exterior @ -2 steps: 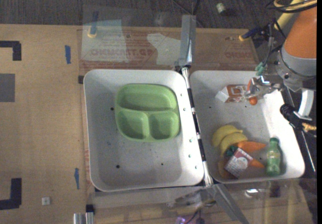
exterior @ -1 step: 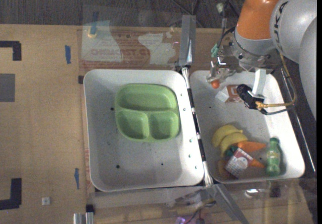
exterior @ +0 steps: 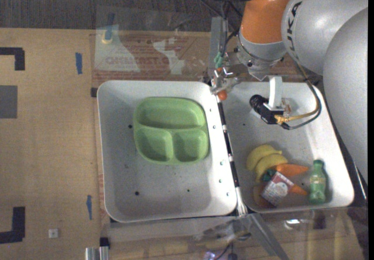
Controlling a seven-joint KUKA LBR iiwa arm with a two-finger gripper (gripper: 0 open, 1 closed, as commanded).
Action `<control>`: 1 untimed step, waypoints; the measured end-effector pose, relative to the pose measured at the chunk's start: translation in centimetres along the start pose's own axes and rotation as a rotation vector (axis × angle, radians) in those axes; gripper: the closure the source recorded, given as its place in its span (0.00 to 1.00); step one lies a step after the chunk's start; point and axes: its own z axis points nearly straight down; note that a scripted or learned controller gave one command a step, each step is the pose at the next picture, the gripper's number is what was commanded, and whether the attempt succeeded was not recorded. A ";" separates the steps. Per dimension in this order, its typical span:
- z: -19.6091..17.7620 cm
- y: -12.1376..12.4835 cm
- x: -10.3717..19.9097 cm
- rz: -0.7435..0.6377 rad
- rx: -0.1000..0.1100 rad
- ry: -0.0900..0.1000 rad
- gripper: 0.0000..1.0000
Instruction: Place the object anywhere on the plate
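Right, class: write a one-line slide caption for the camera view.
Green plate lies in left bin; bananas, bottle and carrot crowd right bin's corner.

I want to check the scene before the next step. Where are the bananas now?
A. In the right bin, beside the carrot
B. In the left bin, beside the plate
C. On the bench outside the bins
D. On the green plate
A: the bananas lie in the right bin, touching the carrot, while the green plate sits in the left bin.
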 end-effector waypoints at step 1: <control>0.0 0.0 0.0 -0.001 0.000 0.000 0.00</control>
